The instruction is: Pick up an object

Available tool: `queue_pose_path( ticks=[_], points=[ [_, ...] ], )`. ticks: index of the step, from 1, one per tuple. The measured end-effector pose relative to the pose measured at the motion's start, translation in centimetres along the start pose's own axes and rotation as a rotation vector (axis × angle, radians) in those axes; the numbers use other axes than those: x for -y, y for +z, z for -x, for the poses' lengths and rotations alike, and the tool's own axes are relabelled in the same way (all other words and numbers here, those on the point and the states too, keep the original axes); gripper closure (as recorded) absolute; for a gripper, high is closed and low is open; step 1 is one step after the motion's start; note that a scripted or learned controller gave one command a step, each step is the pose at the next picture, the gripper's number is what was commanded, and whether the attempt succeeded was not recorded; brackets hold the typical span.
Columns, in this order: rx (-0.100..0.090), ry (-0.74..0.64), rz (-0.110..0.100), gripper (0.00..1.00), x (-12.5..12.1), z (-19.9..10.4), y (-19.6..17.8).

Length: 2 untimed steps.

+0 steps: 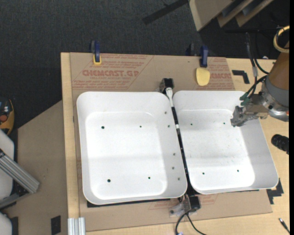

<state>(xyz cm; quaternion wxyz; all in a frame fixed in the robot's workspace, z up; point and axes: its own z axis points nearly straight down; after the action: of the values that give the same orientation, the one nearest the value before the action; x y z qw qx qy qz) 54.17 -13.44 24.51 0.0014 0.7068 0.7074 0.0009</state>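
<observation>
Grey metal gripper (237,120) over right glossy white bin (257,181), finger state unclear

Dark grey carpet floor (69,25) is showing behind a tan cardboard-topped bench (115,69), and pale wooden boards (225,13) are leaning top right.

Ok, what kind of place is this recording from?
Most likely a robotics lab test bench. Two shallow white bins, left and right, sit on a brown board held by blue clamps, with a robot gripper over the right bin and cables at the near edge.
</observation>
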Motion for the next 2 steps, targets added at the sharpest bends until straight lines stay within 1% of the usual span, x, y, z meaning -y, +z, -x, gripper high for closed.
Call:
queue_pose_path(
  ticks=[1,2],
  points=[
    [0.002,-0.005,0.018,1.00,-0.1,-4.3,-18.3],
    [-0.002,-0.003,-0.009,1.00,-2.9,-8.1,-6.6]
  ],
)
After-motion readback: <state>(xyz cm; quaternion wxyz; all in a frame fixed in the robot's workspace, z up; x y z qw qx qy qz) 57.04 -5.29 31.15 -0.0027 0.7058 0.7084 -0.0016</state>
